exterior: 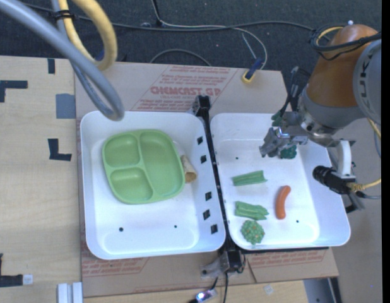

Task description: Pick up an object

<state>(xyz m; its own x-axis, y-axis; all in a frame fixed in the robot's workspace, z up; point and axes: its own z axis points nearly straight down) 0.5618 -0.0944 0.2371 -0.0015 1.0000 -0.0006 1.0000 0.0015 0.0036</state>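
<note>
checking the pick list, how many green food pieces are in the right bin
3: green beans mid-bin, a second green bundle below, broccoli near the front edge. The end effector may hide more.

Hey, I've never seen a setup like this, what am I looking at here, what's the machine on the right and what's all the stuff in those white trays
This is a single picture from a camera fixed above a bench, looking down at a slant. The grey and orange machine on the right is a robot arm. At its end is a gripper, a two-finger claw for picking things up; here it hangs over the upper part of the right bin. I cannot tell whether it is holding anything.

Two shallow white bins sit side by side. The left bin holds a green divided plate with a small tan piece at its right edge. The right bin holds toy food: two green bean pieces, an orange sausage and a green bumpy piece. The robot's job is to pick up one object.
</note>
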